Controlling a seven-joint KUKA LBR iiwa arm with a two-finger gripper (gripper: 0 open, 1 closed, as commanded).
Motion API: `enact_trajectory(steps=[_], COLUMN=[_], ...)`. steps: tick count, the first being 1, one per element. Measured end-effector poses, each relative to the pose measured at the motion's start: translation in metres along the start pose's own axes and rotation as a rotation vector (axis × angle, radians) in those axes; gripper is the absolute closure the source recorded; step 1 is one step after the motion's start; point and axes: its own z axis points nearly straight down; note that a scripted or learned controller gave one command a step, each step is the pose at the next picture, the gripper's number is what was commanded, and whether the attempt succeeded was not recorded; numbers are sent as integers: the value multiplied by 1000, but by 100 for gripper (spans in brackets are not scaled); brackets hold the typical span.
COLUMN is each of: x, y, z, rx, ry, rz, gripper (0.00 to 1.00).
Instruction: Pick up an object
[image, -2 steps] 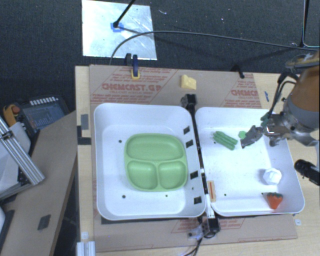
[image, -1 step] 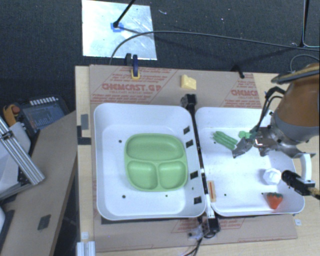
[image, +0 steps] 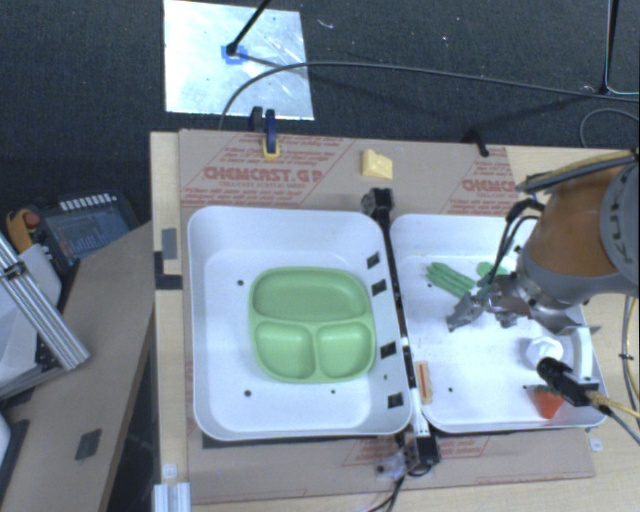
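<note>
Closest to the lens is the arm (image: 570, 240), its orange band rising over the right bin (image: 470, 390) from 3 o'clock. Below it, the gripper (image: 465, 315) hangs low over the middle of that bin. The angle does not let me tell whether it is spread or closed, and nothing can be seen held in it.

A green stick (image: 450, 277) lies on the bin floor just beside the gripper's tip, at its 11 o'clock, slanting toward the far left. I cannot tell whether the two touch. A smaller green bit (image: 485, 270) sits near it, at the gripper's 1 o'clock. An orange piece (image: 548, 403) lies at 4 o'clock, well apart, by the bin's near right corner.

An orange strip (image: 424, 382) rests along the seam between the bins at 7 o'clock. Out at 9 o'clock, the left bin (image: 220, 260) holds a green divided plate (image: 310, 325) flat in its middle.

Both bins stand on a cardboard sheet (image: 300, 175) with red lettering. Toward 11 o'clock a yellow block (image: 377, 163) lies on it, with a blue and yellow clamp (image: 268, 135) further left at its far edge.
</note>
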Motion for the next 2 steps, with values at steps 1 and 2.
enact_trajectory(steps=[1,2], x=[0,0], y=[0,1], z=[52,39], rx=[1,-4], ry=[0,-2], rz=[0,0], gripper=[0,100])
